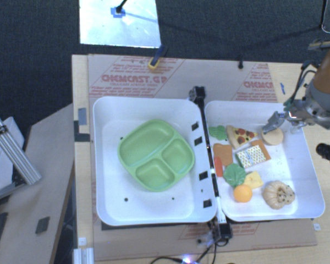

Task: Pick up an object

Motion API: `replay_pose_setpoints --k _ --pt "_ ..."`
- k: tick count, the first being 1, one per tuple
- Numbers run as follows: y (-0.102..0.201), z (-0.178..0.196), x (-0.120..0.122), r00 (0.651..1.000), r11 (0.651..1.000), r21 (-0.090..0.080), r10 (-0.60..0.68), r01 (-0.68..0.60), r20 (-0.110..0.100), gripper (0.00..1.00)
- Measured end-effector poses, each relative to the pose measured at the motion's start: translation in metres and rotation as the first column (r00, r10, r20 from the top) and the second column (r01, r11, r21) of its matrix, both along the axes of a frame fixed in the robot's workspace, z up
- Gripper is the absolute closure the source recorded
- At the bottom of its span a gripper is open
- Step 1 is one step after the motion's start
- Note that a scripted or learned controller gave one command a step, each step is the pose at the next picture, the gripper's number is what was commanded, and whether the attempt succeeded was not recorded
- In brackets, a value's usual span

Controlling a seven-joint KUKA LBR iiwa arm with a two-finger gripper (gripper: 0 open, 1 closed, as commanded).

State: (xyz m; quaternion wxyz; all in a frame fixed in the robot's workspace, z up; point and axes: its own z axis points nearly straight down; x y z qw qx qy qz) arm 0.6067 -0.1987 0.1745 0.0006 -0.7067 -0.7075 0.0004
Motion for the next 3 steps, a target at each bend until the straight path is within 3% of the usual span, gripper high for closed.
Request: replay_pose_setpoints --k 2,3 --pt "-0.003 -0.092 0.005 1.000 1.000 0.000 0.000 0.000 -0.001 0.00" --pt "-0.004 -0.078 0.008 1.000 1.000 -0.002 0.001 -0.001 0.007 1.00"
